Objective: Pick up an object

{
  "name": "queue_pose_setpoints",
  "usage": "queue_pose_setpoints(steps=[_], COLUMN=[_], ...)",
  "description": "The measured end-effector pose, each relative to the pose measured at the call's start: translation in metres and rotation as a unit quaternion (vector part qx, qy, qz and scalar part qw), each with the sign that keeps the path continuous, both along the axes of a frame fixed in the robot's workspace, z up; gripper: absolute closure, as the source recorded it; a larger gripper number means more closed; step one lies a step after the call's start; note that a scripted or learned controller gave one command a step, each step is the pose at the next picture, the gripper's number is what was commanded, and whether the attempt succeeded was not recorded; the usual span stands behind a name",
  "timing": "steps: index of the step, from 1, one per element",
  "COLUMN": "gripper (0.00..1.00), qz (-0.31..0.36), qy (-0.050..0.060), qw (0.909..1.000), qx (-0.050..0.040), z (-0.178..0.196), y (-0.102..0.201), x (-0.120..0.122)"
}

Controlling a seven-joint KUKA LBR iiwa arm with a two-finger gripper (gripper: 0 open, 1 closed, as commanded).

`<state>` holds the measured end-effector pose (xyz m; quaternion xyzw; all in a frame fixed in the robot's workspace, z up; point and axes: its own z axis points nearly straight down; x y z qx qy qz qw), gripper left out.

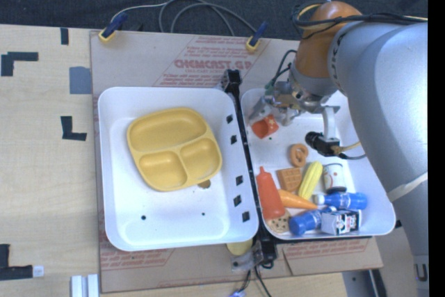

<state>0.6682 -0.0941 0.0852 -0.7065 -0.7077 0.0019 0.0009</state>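
Yellow three-compartment plastic tray [175,147], rounded corners

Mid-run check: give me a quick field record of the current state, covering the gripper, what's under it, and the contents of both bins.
gripper position: gripper low over the far end of the right bin
nearest item: small red-orange object, just below the gripper; a grasp cannot be confirmed
right bin contents: pretzel, corn cob, orange bottle, carrot, blue items, small carton
left bin contents: left bin holds a yellow divided plate
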Motion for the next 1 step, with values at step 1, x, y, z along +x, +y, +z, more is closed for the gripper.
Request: queue_pose_setpoints(steps=[1], gripper=[1.00], qz=[0.000], qy=[-0.003], qw=[1.0000], qx=[-0.0003], z=[0.0102], y=[0.0003], x=[0.0004])
